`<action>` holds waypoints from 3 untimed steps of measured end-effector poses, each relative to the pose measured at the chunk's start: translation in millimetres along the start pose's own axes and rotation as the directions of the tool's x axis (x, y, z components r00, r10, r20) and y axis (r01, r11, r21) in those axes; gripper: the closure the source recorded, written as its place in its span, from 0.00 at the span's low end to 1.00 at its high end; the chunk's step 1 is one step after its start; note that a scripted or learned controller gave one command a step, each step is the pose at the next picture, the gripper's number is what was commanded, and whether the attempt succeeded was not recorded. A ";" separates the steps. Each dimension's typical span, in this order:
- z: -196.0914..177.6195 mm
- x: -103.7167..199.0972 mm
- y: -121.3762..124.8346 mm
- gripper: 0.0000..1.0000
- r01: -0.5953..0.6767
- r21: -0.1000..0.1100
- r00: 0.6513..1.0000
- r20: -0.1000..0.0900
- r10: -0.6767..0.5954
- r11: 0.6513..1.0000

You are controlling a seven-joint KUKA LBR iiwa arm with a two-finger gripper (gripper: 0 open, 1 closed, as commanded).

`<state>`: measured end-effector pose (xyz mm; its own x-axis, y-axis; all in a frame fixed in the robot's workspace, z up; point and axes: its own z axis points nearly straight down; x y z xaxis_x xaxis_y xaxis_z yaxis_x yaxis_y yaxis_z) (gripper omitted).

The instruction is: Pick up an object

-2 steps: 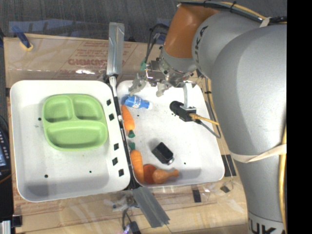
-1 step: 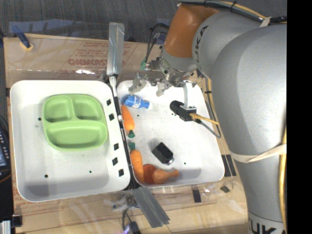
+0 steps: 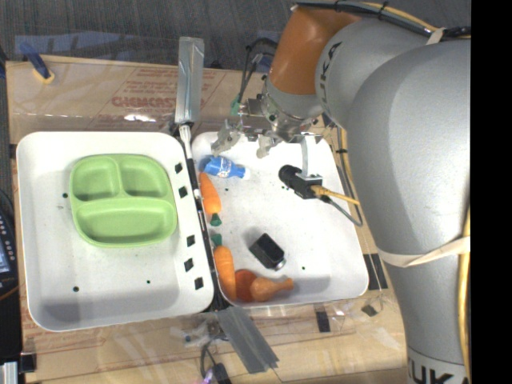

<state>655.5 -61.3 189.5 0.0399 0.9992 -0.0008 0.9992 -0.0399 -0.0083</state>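
The grey arm (image 3: 400,134) is seen reaching in from the right, its orange band above the wrist. Two white bins are carried side by side on the tabletop (image 3: 88,86). The left bin (image 3: 40,294) is taken up by a green divided plate (image 3: 122,198). In the right bin (image 3: 336,254), one carrot (image 3: 210,194) is laid along the left wall, and a second carrot (image 3: 224,266) lies nearer, touching an orange-brown lump (image 3: 260,286) at the near wall. A black block (image 3: 266,250) is set just beyond that lump. A small blue object (image 3: 222,167) lies at the far left corner. The pincer (image 3: 243,140) is held just beyond it, fingers spread wide, nothing gripped.
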 end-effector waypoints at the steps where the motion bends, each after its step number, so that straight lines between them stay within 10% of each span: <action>1: -54.8 -29.1 1.6 0.00 -0.032 -0.005 0.999 -0.001 0.032 0.999; 3: 1.0 15.6 -1.2 0.00 0.027 0.001 1.000 0.000 -0.027 1.000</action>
<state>654.9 -45.6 188.5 0.0126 0.9999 -0.0002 0.9999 -0.0126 -0.0098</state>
